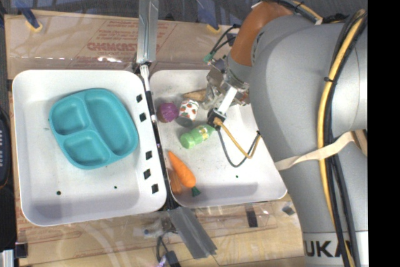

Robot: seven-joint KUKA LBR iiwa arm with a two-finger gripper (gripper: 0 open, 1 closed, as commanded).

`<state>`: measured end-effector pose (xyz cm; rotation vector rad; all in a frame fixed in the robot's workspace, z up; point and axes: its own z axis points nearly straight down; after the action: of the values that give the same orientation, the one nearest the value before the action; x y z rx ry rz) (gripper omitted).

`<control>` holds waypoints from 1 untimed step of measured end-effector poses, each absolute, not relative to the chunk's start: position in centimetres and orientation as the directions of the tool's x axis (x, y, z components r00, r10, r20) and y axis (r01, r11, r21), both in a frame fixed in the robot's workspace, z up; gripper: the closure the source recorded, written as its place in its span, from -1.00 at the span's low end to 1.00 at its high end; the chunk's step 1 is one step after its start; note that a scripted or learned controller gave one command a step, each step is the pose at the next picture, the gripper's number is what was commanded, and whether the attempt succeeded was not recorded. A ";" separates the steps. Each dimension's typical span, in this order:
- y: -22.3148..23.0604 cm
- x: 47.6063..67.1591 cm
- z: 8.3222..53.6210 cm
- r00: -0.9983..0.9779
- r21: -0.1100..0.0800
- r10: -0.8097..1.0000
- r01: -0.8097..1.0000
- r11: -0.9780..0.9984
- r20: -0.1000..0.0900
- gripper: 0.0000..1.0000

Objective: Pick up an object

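Printed in faint red, "CHEMCAST" on the clear sheet [103, 45] behind the left bin [25, 134], and "UKA" on the arm's base [322, 250] far right of that bin.

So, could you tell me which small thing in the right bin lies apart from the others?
The orange carrot, lowest in the view; the purple ball, spotted ball and green piece cluster higher up.

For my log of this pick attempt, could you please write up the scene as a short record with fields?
left bin: one teal divided plate
right bin: purple toy, white-and-red patterned toy, green toy, orange carrot
carrot position: near corner, by the divider between the bins
gripper: over the right bin, just right of the patterned toy
grasp: none visible
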<state>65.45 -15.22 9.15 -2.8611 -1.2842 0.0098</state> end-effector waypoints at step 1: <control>-16.6 62.9 9.0 0.902 -0.008 0.432 0.432 -0.902 -0.005 1.00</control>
<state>62.87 -16.63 9.05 -3.0574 -0.6943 0.0106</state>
